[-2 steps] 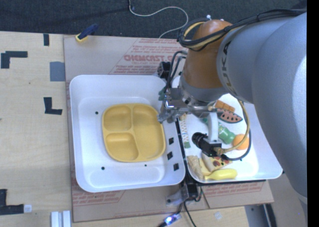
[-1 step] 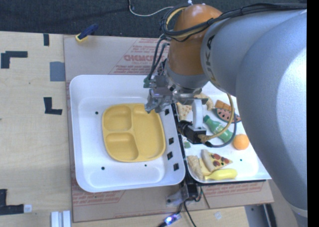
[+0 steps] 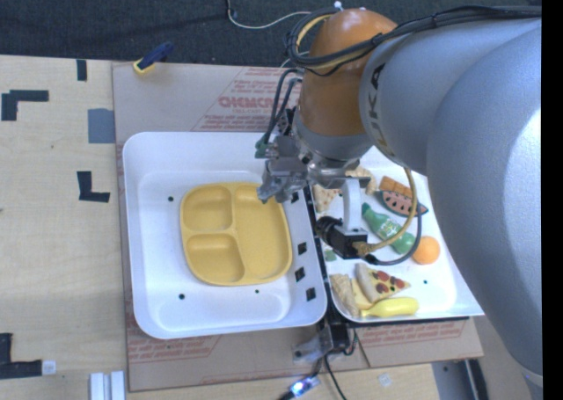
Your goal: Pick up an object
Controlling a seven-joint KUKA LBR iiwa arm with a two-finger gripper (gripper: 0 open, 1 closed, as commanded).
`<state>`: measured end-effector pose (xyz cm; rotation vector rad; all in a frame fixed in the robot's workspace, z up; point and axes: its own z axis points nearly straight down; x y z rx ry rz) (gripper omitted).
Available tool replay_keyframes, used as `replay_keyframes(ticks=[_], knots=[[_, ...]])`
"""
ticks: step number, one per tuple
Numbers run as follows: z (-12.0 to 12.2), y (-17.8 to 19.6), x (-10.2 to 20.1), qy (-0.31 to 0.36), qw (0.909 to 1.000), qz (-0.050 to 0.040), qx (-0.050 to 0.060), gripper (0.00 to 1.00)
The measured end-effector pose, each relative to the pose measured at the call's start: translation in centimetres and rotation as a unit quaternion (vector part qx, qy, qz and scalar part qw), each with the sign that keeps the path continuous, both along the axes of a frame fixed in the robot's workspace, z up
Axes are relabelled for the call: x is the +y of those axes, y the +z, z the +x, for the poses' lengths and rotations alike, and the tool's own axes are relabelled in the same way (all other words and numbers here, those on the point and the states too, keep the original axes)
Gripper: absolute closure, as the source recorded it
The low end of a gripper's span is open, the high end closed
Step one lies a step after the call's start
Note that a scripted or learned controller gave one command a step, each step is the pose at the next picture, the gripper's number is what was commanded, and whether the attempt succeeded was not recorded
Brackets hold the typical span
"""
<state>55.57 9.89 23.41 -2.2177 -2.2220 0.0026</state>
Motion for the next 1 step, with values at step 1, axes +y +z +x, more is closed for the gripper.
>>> replay_keyframes(ticks=[1], knots=[[0.23,-2.00,0.52,0.000,1.0000,-0.0010,0.001,1.00]])
